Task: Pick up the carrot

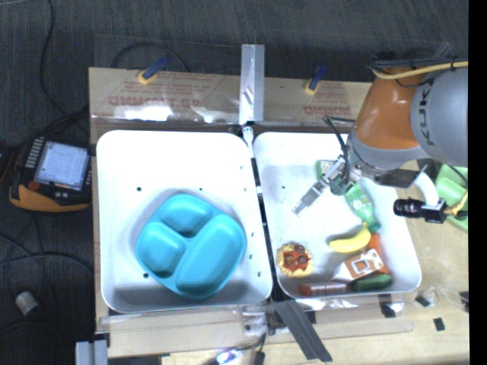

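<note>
The carrot is a short orange piece in the right bin, partly tucked behind the right end of a yellow banana. My gripper hangs over the bare middle of that bin, pointing down and to the left. It is well to the left of the carrot and slightly above it in the view. Its fingers look closed together as one thin grey bar, with nothing between them. The grey arm with its orange band reaches in from the right.
A green bottle lies just right of the gripper. A toy pizza, an orange box, a green cucumber and a brown stick crowd the right bin's front. A blue divided plate fills the left bin.
</note>
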`<state>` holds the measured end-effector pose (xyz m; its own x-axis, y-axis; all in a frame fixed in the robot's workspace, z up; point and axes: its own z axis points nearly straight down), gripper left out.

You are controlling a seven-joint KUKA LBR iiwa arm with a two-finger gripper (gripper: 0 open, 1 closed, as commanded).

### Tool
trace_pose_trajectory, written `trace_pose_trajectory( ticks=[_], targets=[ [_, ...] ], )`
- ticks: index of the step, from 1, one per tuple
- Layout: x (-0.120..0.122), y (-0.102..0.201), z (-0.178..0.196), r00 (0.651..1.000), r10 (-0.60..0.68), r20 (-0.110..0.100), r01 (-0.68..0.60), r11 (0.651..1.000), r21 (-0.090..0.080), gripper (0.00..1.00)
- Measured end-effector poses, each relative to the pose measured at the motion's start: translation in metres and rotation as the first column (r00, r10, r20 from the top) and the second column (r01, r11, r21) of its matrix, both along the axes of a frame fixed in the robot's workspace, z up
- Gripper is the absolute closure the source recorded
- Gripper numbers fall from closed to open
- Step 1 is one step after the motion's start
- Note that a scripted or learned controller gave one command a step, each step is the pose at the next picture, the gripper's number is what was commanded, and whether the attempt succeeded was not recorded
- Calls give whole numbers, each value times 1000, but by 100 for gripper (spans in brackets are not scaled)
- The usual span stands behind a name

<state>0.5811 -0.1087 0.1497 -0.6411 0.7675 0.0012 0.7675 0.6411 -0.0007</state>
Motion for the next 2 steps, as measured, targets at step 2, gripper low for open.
trace_pose_trajectory(
  ticks=[2],
  targets=[
    [-33,-74,42,993,119,3,-119,993,-2,0]
  ],
)
